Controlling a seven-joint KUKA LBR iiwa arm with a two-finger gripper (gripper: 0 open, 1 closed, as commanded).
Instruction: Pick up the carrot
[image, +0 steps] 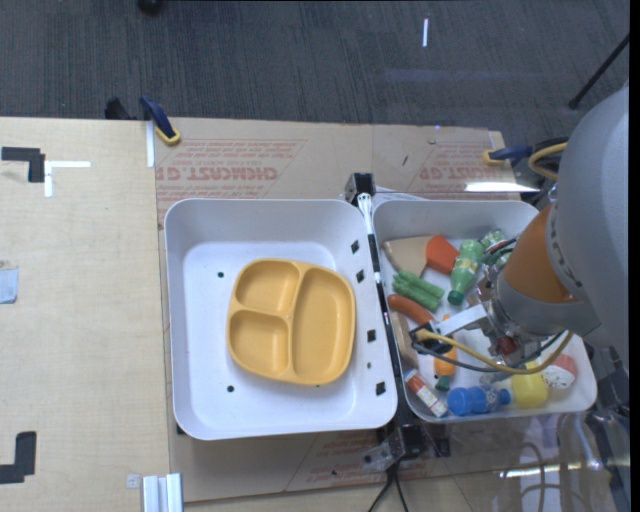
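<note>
In the right bin (400, 215), an orange-red chunk (440, 252) that looks like the carrot lies near the back, beside a green bottle-shaped toy (464, 264). A smaller orange piece (446, 360) peeks out lower down in the same bin, partly covered by the robot's hardware. My gripper (503, 345) hangs low over the middle of the right bin, in front of and to the right of the orange-red chunk. The wrist hides its fingertips, and I see nothing held.
The left bin (190, 330) holds a yellow divided plate (292, 320). Crowding the right bin are green pods (417, 290), a red sausage shape (410, 308), a yellow lemon (530, 389), a blue toy (466, 401) and a tan wedge (405, 255). The arm covers the bin's right side.
</note>
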